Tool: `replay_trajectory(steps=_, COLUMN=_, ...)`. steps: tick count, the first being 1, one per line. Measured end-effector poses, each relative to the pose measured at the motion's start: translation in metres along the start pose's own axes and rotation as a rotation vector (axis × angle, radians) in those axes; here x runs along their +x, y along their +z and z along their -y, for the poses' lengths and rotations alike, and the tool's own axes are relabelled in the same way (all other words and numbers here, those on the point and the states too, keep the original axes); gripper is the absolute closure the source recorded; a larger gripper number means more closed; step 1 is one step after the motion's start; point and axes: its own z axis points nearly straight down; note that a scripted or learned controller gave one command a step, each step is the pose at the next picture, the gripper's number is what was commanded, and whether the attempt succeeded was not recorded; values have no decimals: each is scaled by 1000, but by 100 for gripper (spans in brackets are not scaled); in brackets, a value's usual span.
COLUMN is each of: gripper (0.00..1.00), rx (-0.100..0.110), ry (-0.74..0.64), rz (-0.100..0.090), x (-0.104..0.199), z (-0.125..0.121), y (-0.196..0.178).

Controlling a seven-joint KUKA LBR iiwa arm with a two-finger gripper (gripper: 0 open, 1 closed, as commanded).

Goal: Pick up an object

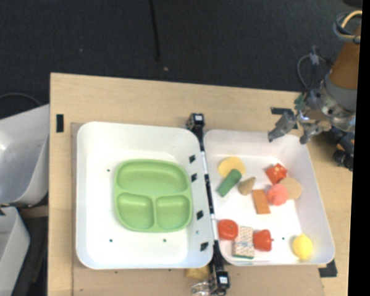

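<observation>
The right bin [315, 200] holds several small toy foods: a yellow round piece [231, 166], a green cylinder [229, 182], a red piece [276, 173], a pink ball [278, 194], an orange block [262, 202], a red tomato [228, 229], a patterned box [244, 242] and a lemon [302, 246]. My gripper [289, 136] hangs above the bin's far right corner, beyond the red piece. Its fingers are spread open with nothing between them.
The left bin [91, 170] carries a green divided plate [153, 194]. Black clips run along the seam between the bins [201, 188]. A white housing [14, 160] stands off the bench at the left. Bare wood surrounds the bins.
</observation>
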Motion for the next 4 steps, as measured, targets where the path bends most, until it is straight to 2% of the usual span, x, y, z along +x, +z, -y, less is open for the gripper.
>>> replay_trajectory(steps=1, gripper=0, rx=10, ry=1, rz=0, x=-14, z=47, y=160)
replay_trajectory(steps=2, gripper=100, rx=-4, ry=0, rz=2, x=-14, z=42, y=140)
replay_trajectory(steps=3, gripper=0, rx=-4, ry=1, rz=2, x=-14, z=42, y=140)
replay_trajectory(steps=4, gripper=0, rx=-2, ry=-7, rz=0, x=32, z=11, y=152)
